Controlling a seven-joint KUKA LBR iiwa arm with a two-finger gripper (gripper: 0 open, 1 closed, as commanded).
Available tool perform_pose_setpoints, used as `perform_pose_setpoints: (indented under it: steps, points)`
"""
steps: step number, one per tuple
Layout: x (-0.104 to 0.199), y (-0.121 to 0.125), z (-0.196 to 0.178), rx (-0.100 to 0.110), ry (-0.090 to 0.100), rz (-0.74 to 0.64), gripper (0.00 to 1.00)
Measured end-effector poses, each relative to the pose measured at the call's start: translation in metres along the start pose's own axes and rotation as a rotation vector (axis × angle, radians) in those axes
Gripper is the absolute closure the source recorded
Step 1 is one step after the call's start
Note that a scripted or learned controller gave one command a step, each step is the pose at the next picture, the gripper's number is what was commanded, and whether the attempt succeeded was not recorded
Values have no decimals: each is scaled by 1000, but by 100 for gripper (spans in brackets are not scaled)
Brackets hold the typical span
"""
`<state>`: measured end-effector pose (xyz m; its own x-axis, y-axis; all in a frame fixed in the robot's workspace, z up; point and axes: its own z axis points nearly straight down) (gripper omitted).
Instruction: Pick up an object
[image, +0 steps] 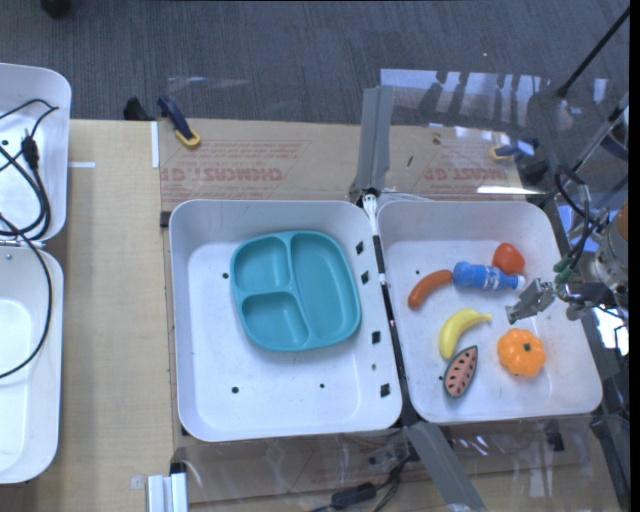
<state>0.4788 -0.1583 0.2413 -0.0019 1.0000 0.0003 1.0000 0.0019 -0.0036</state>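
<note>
Your two-finger gripper (528, 300) sits low over the right white bin (430, 400), near its right wall, and whether it is spread or pressed together you cannot tell from this slant; nothing shows in its grip.

Just below it, toward the bin's front right corner, lies the round orange plastic pumpkin (521, 352), the nearest candidate. Beside the tool on the left lies the blue and white plastic bottle (485, 277), with a red-orange round fruit (508, 257) touching its end toward the back wall.

Farther in lie the yellow plastic banana (461, 328), the orange sausage-shaped piece (429, 288) and the watermelon slice (460, 371).

Pick one object with free space around it, centre over it, and descend straight. The pumpkin looks wide and rounded, so it may slip.
</note>
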Motion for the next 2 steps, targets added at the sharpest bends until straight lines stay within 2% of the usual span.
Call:
perform_pose_setpoints:
  steps: [1, 2]
  points:
    - [-46, 0, 78, 1, 1, 4, 0]
    - [-45, -1, 151, 0, 2, 2, 0]
